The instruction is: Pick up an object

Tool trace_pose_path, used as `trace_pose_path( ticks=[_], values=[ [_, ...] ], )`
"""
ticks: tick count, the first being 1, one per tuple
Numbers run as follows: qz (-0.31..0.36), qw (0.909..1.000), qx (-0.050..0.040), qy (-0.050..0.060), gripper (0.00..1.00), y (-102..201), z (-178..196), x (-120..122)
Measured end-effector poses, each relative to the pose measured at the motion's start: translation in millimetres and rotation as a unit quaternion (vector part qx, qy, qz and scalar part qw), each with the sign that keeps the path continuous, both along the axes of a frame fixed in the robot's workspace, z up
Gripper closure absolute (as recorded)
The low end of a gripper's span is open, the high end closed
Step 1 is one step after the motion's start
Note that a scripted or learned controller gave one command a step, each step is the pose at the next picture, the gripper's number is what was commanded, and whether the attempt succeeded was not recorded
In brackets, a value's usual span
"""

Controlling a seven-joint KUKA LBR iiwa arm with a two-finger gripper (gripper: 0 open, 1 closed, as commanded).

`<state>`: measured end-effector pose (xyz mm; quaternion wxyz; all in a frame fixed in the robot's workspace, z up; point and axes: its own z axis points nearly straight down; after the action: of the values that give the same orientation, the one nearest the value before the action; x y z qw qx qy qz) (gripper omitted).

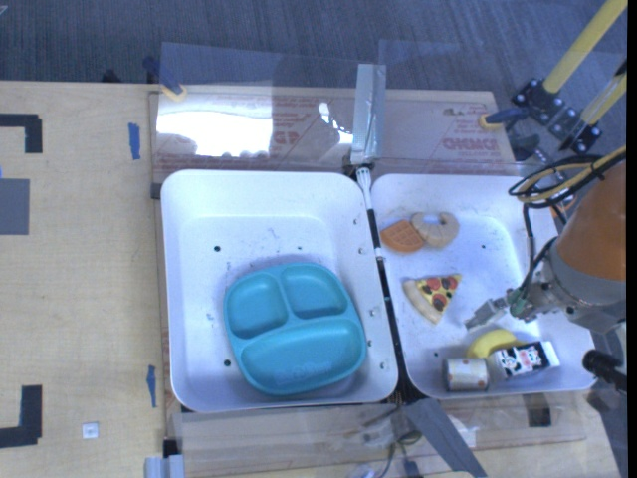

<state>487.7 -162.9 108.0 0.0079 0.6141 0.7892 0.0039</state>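
With the gripper [488, 314] hovering spread and empty above the banana [492, 343], it should descend squarely over it, clear of the milk carton [525, 358].

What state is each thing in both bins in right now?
Blue divided plate: flat in left bin.
Pizza slice: flat, untouched.
Banana: lying beside carton.
Milk carton: on its side.
Can: tipped over.
Gripper: low above banana, holding nothing visible.
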Motion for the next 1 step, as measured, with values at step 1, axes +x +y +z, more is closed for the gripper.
trace_pose_path(
  ticks=[1],
  values=[
    [-0.013, 0.9999, 0.0014, 0.005, 0.0, 30.3, -20.5, 97.6]
  ],
)
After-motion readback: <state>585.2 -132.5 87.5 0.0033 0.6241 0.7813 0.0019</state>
